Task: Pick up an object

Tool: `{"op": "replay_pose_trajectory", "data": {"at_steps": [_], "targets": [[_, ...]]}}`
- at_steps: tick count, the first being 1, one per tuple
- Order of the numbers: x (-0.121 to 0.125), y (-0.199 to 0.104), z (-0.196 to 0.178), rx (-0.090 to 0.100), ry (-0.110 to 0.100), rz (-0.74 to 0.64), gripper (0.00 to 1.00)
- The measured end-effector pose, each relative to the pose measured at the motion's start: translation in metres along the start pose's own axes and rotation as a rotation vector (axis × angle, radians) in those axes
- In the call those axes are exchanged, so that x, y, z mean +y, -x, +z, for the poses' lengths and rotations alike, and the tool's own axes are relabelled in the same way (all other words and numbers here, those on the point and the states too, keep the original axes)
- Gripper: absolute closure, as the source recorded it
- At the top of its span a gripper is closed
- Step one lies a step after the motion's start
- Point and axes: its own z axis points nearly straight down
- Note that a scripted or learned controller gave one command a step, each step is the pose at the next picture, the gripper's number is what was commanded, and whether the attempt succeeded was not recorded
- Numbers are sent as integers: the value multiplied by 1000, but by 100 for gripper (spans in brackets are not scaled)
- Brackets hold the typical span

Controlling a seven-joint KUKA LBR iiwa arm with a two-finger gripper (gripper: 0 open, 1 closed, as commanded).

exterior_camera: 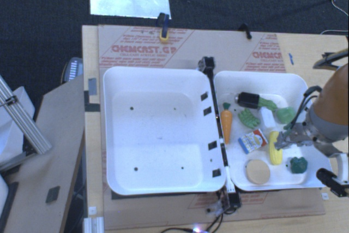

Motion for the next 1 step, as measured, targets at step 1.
{"op": "replay_pose_trajectory", "data": {"at_steps": [1], "targets": [[55,-48,40,-6,8,-6,100]]}}
